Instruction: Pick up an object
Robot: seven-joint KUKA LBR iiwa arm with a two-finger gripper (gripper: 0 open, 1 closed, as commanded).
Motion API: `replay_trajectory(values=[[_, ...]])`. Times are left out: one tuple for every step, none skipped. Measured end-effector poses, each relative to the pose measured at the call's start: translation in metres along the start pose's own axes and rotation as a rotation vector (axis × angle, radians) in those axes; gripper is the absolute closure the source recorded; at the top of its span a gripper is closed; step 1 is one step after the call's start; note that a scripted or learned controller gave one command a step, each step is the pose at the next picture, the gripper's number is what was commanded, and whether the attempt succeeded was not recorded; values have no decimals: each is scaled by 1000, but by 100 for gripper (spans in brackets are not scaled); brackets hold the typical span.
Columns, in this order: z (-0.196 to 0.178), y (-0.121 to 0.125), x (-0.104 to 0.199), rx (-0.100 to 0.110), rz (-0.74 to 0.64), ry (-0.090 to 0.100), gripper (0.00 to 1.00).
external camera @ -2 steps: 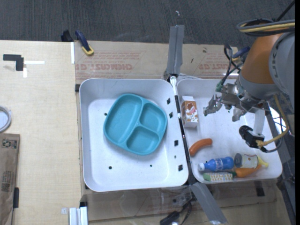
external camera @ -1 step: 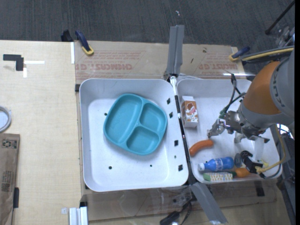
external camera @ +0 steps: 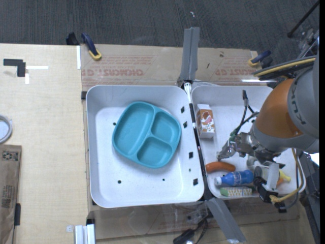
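Observation:
My gripper (external camera: 227, 150) hangs low in the right bin (external camera: 223, 93), near its middle, with the grey arm and its orange band (external camera: 278, 113) reaching in from the right. Just below the gripper lies an orange sausage-shaped toy (external camera: 219, 165). A blue bottle (external camera: 234, 178) lies on its side under that, and a flat greenish packet (external camera: 236, 191) rests at the bin's front wall. A small white and brown carton (external camera: 205, 121) stands at the bin's left side, up and left of the gripper. A yellow item (external camera: 282, 177) peeks out under the wrist.
The left bin (external camera: 101, 177) holds a teal divided plate (external camera: 147, 134) near its middle. A grey divider post (external camera: 190, 52) rises between the bins at the back. Cables trail around the wrist on the right.

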State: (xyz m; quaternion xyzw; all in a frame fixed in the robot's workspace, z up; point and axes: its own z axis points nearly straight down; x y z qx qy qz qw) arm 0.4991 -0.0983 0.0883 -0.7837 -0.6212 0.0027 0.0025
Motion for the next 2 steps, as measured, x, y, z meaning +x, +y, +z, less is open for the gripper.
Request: replay_trajectory(values=[[-6,-1,-2,6,3,-1,100],[-5,44,-85,-2,-92,-1,100]])
